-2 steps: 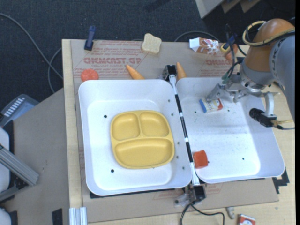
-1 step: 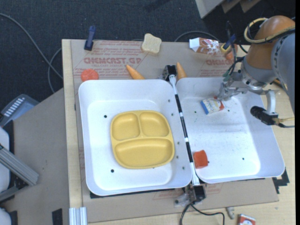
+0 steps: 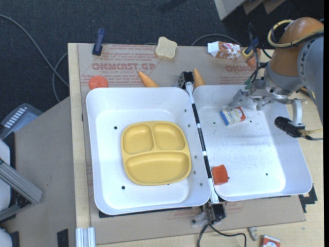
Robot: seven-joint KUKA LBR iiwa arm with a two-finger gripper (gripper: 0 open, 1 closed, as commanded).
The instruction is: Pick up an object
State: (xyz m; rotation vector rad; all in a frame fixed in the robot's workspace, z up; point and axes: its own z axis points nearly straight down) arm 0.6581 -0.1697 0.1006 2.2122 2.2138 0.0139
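Closest to camera, orange block (image 3: 220,174) sits at the near left corner of the right bin (image 3: 288,181), against the divider between the bins. Left bin (image 3: 103,138) holds a yellow divided plate (image 3: 154,152), three compartments, lying flat near the middle. Right bin also has a small blue-and-white carton (image 3: 233,116) lying toward its far left part, slightly tilted. Gripper (image 3: 241,100) comes in from the right, low over the far side of the right bin, tips just beside the carton's far edge; fingers' state: cannot tell, too blurred and small. Carton is not visibly between them, looks to be resting on the bin floor. Grey arm with orange band (image 3: 293,45) above the wrist at upper right.

On the desk (image 3: 82,189) beyond the bins: bread slice toy (image 3: 166,47), blue clip (image 3: 98,41), red-orange round piece (image 3: 97,82) at the left bin's far left corner, carrot piece (image 3: 147,79), another orange piece (image 3: 198,78) by the divider's far end, small milk carton (image 3: 224,49) lying on its side.
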